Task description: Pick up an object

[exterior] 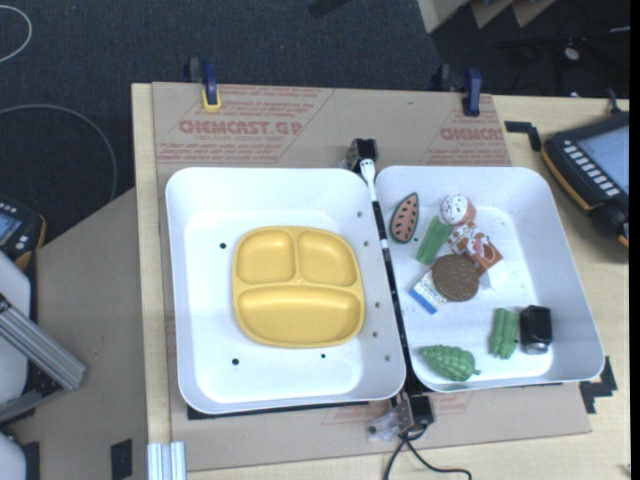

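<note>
Green bumpy toy (447, 362) lies lowest in the right bin (570, 268), near what may be a brown cookie (458, 278); yellow divided plate (297, 286) fills the left bin (190, 268).

Even, bright overhead light, soft shadows, slightly blurry throughout, bins (190, 268) near-overexposed.

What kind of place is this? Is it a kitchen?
Probably a robot lab, not a kitchen. Two white bins sit on a board held by blue clamps, the food looks like toys, and a control tablet lies nearby.
</note>
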{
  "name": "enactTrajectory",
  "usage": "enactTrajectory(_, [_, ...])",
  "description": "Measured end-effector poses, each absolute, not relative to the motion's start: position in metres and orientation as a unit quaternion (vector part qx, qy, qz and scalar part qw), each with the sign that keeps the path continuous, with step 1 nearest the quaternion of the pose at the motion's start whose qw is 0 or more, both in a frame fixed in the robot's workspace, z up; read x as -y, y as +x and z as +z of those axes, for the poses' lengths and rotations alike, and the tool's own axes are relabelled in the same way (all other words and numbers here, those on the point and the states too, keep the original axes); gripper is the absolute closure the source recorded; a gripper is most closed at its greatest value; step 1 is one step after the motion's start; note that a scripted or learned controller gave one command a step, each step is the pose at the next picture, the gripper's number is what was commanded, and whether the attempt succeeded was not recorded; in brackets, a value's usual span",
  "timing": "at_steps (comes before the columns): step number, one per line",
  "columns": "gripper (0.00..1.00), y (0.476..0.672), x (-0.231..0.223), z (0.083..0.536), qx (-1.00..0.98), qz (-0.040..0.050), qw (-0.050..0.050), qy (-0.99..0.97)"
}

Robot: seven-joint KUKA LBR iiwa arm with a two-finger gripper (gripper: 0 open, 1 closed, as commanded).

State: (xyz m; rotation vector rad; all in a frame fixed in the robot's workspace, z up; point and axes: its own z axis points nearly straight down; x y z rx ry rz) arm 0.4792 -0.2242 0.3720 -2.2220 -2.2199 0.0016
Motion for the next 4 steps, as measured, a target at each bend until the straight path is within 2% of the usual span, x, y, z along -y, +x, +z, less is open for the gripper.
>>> enactTrajectory(3, [1.00,0.480,0.224,0.345,0.707,0.0004,0.000,-0.707])
enactTrajectory(4, [1.00,0.480,0.224,0.350,0.707,-0.0003,-0.002,-0.707])
